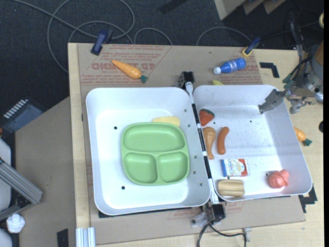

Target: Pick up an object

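Note:
My gripper [284, 103] hangs over the right bin's far right corner, open, with nothing between its fingers. One grey finger [269, 103] points toward the bin floor. The right bin [257, 133] holds a red strawberry [206, 117], a tan bun stick [209, 140], an orange-red sausage [222, 140], a small printed carton [234, 166], a bread roll [231, 188] and a pink toy [278, 178]. All of them lie left of or nearer than the gripper, apart from it.
The left bin [103, 138] carries a green divided plate [154, 153] and a yellow piece [166, 120] behind it. On the bench outside lie a carrot [128, 69], a blue bottle [230, 66] and a small orange piece [299, 135] by the right bin's rim.

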Available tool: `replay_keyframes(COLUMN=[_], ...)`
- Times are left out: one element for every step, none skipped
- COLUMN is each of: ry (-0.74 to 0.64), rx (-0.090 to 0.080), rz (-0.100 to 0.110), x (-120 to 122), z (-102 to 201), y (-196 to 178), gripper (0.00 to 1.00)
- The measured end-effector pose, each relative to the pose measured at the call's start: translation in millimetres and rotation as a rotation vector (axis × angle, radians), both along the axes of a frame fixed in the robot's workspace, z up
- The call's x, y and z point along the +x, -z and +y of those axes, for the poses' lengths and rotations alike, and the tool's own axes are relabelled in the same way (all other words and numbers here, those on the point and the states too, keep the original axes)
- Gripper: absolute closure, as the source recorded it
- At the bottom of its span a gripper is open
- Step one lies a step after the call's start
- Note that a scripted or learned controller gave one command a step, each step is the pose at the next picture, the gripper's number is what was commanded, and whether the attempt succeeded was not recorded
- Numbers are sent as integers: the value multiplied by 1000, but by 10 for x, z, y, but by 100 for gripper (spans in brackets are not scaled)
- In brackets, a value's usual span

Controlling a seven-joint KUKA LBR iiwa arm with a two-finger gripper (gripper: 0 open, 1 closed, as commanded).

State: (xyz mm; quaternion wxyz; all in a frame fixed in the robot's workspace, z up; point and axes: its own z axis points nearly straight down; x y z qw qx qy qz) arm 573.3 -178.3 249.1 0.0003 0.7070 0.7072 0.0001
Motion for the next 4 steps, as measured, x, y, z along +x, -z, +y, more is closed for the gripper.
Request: replay_keyframes(ry=[-2,3,2,-2], rx=[3,-5,-3,1], rz=[5,-1,-3,-4], x=[144,141,150,-150], z=[624,724,740,1315], y=[837,1646,1541,630], gripper=[0,0,100,100])
